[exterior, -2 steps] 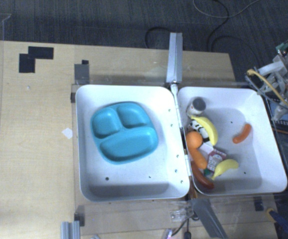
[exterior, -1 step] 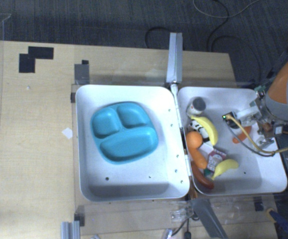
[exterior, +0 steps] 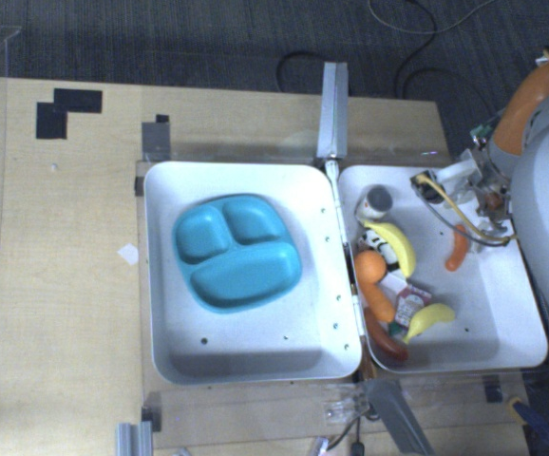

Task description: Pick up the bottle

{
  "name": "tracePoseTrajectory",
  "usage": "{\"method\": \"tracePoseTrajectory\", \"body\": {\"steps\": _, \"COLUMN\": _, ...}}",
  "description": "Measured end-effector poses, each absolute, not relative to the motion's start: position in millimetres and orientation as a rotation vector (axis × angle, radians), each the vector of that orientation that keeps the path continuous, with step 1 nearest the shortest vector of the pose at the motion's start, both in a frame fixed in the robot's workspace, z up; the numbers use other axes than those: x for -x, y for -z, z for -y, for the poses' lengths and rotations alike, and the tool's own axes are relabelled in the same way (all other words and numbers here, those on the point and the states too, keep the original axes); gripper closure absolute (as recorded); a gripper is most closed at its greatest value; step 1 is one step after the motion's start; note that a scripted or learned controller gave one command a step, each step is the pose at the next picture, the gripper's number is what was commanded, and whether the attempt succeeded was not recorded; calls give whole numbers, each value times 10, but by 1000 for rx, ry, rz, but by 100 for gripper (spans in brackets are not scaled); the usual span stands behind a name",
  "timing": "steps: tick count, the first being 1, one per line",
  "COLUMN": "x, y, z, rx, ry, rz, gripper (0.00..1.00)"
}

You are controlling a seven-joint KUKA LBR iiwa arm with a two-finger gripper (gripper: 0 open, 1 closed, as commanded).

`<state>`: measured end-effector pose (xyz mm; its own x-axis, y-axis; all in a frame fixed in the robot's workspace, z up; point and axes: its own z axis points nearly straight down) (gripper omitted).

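Observation:
The bottle (exterior: 377,200) shows as a small grey round top near the back left corner of the right bin (exterior: 502,326); its lower part runs under a yellow banana (exterior: 395,245). My gripper (exterior: 486,207) hangs over the right bin's back right area, wrapped in cables, well to the right of the bottle and apart from it. An orange-red sausage-shaped piece (exterior: 458,250) lies just below and left of the gripper. Nothing is visibly held.
Along the right bin's left wall lie an orange ball (exterior: 369,268), a carrot-like piece (exterior: 379,302), a small packet (exterior: 409,304), a second banana (exterior: 427,319) and a dark red item (exterior: 390,343). The left bin (exterior: 160,283) holds a blue divided plate (exterior: 237,252).

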<state>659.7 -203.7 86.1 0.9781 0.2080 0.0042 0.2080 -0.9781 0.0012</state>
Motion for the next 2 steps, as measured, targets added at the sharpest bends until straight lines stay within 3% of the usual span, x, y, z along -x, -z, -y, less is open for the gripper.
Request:
{"method": "tracePoseTrajectory", "body": {"steps": 1, "x": -6059, "y": -1821, "z": 2051, "rx": -3125, "ry": -7, "rz": -322, "gripper": 0}}
{"method": "tracePoseTrajectory", "body": {"steps": 2, "x": -5431, "y": -984, "z": 2050, "rx": -3124, "ry": -2, "rz": -342, "gripper": 0}}
